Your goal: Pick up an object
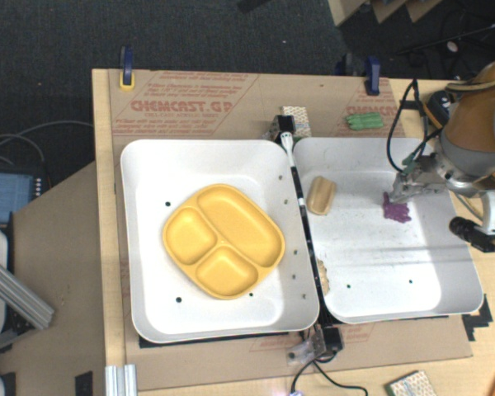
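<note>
Item: small purple object [397, 211], irregular and lumpy, lying in the right bin [396, 295] near its far right side. Gripper [406, 185] directly above it, touching or nearly so; finger opening cannot be told, grasp unconfirmed. Bench board [190, 97] printed in red: "CHEMCAST G.P", smaller lines illegible.

bright even light, soft shadows (slightly grainy)

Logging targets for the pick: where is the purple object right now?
The purple object lies in the right bin, toward its upper right, just below the gripper and right of the tan block.
</note>
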`<state>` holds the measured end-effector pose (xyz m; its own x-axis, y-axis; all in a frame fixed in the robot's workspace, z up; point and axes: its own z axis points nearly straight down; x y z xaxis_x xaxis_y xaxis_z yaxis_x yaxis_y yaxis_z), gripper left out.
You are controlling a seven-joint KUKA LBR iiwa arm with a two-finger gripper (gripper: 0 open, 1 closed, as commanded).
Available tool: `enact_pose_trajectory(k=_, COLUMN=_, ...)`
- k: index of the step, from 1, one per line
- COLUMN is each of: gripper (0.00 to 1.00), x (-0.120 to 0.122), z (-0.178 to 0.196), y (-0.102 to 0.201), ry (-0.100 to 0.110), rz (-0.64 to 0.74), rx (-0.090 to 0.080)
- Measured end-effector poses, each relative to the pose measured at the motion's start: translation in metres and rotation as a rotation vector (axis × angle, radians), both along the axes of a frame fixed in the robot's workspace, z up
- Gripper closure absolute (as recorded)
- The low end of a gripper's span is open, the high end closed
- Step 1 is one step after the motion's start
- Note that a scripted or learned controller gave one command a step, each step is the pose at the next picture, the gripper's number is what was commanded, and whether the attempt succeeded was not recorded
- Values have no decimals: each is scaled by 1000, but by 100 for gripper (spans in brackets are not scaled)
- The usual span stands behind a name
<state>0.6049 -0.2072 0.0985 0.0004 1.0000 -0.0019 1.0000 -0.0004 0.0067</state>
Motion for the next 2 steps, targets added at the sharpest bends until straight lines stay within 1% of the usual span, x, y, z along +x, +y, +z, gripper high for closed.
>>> enact_pose_trajectory(k=1, gripper=0, x=0, z=-1, y=0, ry=1, rz=0, rx=0)
enact_pose_trajectory(k=2, gripper=0, x=39, z=-14, y=-8, ry=6, rz=4, rx=7)
